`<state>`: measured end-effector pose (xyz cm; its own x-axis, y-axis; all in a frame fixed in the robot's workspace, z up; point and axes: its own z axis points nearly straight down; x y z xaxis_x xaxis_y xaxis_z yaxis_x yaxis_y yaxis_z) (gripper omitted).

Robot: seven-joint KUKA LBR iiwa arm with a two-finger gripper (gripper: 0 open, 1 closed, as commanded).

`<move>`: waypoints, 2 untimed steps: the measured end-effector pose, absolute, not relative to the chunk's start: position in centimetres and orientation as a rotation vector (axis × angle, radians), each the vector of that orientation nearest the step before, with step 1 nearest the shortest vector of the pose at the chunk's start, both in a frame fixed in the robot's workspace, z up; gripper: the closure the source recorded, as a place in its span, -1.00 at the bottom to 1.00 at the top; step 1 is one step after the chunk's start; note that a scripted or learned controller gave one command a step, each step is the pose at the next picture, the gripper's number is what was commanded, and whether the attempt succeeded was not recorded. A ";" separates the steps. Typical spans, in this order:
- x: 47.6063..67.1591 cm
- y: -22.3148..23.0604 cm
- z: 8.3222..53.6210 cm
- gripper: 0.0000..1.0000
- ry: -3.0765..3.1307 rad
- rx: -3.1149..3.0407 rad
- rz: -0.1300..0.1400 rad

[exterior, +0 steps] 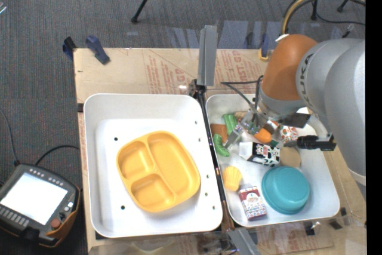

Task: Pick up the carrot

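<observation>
Hovering my claw point(239, 135) low in the right white plastic bin point(331, 197), I can't tell how it's set, but the small orange toy carrot point(218, 129) lies just beside it near the bin's left wall, probably light, stiff, slick plastic, best pinched across its thick middle.

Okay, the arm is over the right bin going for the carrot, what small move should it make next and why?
Probably a short move toward the left wall, then straight down. The claw hangs over the clutter in the right bin, while the carrot lies just to its left beside the green piece. Centring over the carrot first should keep it off the milk carton.
</observation>
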<state>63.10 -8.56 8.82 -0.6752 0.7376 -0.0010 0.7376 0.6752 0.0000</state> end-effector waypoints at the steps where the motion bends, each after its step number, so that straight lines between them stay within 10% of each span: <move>1: 62.0 -8.7 8.7 -1.00 2.819 1.394 -0.001; 2: 59.0 -9.5 8.7 -1.00 2.616 1.748 -0.002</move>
